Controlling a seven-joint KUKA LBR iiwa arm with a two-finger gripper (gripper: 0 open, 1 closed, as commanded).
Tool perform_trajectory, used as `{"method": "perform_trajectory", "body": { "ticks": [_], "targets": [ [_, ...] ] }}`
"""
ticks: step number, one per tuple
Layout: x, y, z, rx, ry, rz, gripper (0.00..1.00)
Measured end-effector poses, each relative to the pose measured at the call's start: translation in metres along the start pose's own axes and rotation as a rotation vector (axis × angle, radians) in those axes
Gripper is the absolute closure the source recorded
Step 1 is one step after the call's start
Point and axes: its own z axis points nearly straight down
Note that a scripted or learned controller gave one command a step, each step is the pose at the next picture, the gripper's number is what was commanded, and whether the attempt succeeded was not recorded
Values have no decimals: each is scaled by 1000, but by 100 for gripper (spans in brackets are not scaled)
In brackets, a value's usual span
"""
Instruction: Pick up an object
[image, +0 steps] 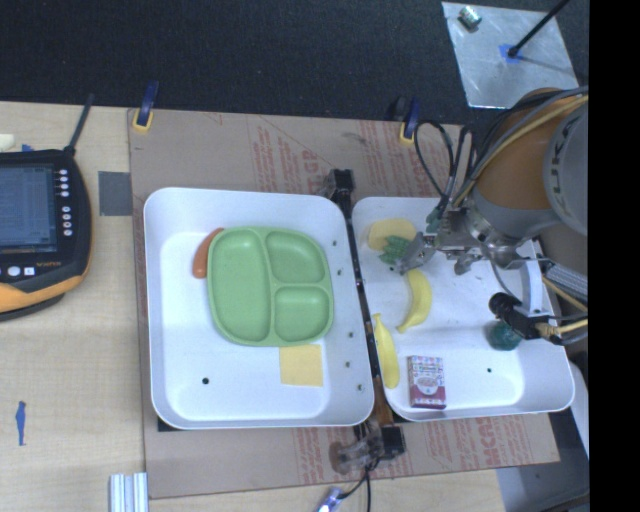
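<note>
Fingers (412, 256) low beside banana (417, 301), right bin (540, 385)

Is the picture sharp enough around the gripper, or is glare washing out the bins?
Camera view: the gripper is soft and cluttered, fingers unclear; the right bin is bright, though the banana and the green tray read clearly; soft shadow along the left bin wall.

Pincer (412, 256) low, arm from right

The wooden bench (70, 400) bears a brown cardboard sheet (250, 150) at its centre. On the sheet sit the left white bin (180, 395) and, at its three o'clock, the right white bin (530, 395). A teach pendant (40, 235) rests at nine o'clock.
</note>
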Motion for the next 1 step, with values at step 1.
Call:
{"method": "perform_trajectory", "body": {
  "ticks": [1],
  "targets": [
    [-13,-1,60,-1,0,2,0]
  ]
}}
